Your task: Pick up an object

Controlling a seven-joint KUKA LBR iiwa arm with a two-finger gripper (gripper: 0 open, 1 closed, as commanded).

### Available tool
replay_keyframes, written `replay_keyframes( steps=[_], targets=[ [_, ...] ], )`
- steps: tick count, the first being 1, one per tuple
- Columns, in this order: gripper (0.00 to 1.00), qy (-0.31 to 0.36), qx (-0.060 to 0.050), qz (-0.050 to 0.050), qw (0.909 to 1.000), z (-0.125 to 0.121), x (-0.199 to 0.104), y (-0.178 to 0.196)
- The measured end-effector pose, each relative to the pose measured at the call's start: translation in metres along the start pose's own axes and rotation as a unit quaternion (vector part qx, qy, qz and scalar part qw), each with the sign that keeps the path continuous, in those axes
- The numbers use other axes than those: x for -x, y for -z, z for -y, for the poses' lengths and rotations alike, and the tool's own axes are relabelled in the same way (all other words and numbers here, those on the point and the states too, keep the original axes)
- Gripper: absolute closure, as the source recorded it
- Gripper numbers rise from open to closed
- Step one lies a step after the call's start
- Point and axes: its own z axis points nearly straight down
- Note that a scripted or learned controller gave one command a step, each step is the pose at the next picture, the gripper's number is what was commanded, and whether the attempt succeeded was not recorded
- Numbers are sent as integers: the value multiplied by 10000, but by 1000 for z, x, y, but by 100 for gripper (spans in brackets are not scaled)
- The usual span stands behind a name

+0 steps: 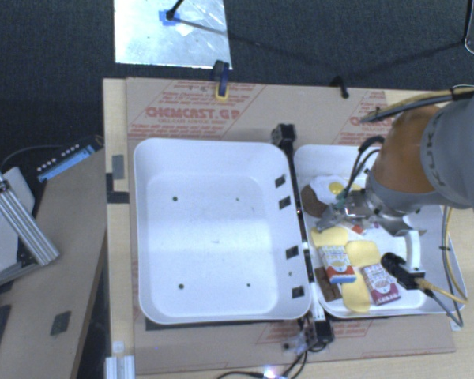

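Two white bins [213,235], yellow pieces [362,253] beside a red packet [380,283] (white-labelled), grey arm [450,152] banded orange.

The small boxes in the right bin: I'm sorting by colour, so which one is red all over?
The red box near the bin's lower right corner. The other box, to its left, has a pale yellow top with only a red-and-blue lower end.

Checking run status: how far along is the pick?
Done: the arm has reached into the right bin, and the gripper sits low among the items near the fried egg toy. In hand: nothing visibly held. Left: grasp and lift one; the yellow pieces, small red box and snack packet lie in the bin.
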Motion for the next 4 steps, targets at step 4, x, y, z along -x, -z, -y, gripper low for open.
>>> replay_keyframes(
  steps=[4],
  targets=[
    [0, -9, 72, 16, 10000, -51, 56, 227]
  ],
)
